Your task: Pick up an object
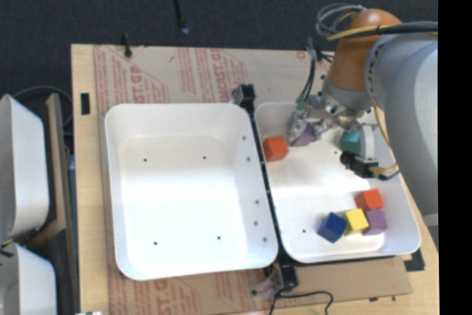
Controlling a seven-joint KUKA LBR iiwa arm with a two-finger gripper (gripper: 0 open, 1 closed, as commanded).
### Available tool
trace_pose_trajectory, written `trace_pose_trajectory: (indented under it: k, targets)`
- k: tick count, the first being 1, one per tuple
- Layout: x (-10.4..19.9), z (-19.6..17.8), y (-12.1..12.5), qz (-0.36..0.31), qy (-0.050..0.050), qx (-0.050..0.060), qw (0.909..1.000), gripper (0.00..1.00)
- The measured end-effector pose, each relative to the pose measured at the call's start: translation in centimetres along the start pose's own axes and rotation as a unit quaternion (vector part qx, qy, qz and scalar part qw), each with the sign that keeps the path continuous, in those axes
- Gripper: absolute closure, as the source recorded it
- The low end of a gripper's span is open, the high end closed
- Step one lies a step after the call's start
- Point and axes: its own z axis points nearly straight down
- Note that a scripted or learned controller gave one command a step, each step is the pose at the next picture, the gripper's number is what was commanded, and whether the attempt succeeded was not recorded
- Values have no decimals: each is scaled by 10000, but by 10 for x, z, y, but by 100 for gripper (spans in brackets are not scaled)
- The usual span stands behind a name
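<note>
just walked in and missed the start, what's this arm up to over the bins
The grey KUKA arm with the orange band reaches in from the right over the right white bin. Its gripper hangs at the bin's far end, right by a small purple block, with an orange cube just beside it. A cluster of blue, yellow, purple and orange blocks sits near the bin's front corner. A grasp cannot be confirmed.

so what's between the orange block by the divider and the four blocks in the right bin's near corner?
Nothing: in the camera view, only bare white bin floor separates the orange block from the cluster.
</note>
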Motion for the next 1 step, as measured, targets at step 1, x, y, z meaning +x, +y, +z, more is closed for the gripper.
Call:
trace_pose_trajectory:
  k: [1]
  targets:
    - [81, -159, 3, -31, 12, -65, 10000, 100]
